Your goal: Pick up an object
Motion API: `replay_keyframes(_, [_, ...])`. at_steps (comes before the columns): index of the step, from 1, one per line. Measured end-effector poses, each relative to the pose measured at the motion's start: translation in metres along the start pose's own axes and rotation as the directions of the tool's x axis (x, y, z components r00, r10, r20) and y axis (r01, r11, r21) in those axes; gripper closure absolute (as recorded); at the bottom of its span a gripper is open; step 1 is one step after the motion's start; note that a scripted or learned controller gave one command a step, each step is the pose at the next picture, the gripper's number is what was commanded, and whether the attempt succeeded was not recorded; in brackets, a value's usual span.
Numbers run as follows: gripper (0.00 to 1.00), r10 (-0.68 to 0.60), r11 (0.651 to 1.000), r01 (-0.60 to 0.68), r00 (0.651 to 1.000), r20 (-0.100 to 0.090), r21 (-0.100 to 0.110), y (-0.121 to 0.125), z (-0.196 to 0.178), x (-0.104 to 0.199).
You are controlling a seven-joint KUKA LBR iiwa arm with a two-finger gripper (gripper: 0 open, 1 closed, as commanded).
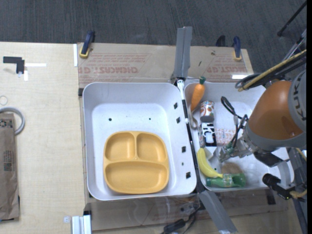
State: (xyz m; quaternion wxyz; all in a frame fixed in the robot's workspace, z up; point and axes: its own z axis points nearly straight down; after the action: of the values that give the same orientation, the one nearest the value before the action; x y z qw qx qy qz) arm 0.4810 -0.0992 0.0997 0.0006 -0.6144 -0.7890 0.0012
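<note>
Hand point(228, 152) low among banana point(206, 164), green bottle point(225, 181), carrot point(197, 93)

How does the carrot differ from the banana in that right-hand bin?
The carrot is orange with a green top; the banana is yellow. The carrot lies at the bin's far end, leaning along the divider wall, while the banana lies near the front end, just above a green bottle. The carrot looks straight and tapered; the banana curves. Both are long, slim food items on the bin's left side.

A yellow divided plate point(137, 162) lay in the left white bin point(92, 130). Two blue clamps point(87, 43) pinned the cardboard sheet point(131, 62) behind, and a brown paper bag point(7, 165) sat far left.
</note>
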Motion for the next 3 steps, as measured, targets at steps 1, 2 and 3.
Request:
replay_keyframes(1, [1.00,0.475,0.880,-0.475,0.880,0.000,0.001,0.001,-0.091,0.019])
replay_keyframes(2, [1.00,0.726,0.687,-0.726,0.687,0.001,0.002,0.007,-0.091,0.047])
replay_keyframes(3, [1.00,0.945,0.328,-0.945,0.328,0.003,0.002,0.005,-0.091,0.039])
